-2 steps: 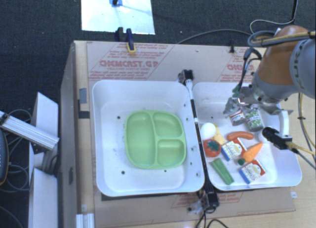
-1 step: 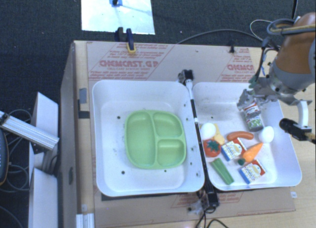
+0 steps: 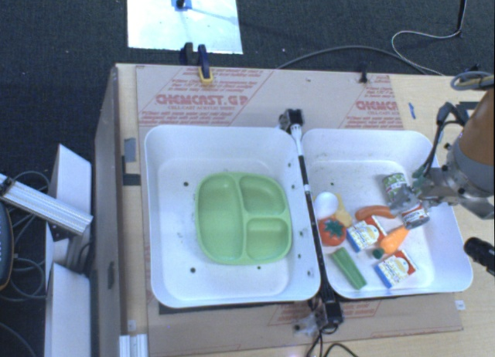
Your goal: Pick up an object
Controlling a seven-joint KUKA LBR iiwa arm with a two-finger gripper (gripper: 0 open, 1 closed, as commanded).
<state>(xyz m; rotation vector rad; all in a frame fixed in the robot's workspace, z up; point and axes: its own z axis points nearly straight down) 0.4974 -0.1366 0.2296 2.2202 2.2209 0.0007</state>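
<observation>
The right bin holds several toy foods: a small tin can, an orange sausage, a carrot, a red tomato, a white egg, a green stick and two small cartons. My gripper reaches in from the right. It hangs low over the bin's right half, just right of the can and above the carrot. A small red-and-white item lies right at its tip, and I cannot tell whether it is touched.
The left bin holds a green divided plate. A black-and-white rod runs along the seam between the bins. A cable lies on the floor behind the bench. The grey arm covers the right bin's right rim.
</observation>
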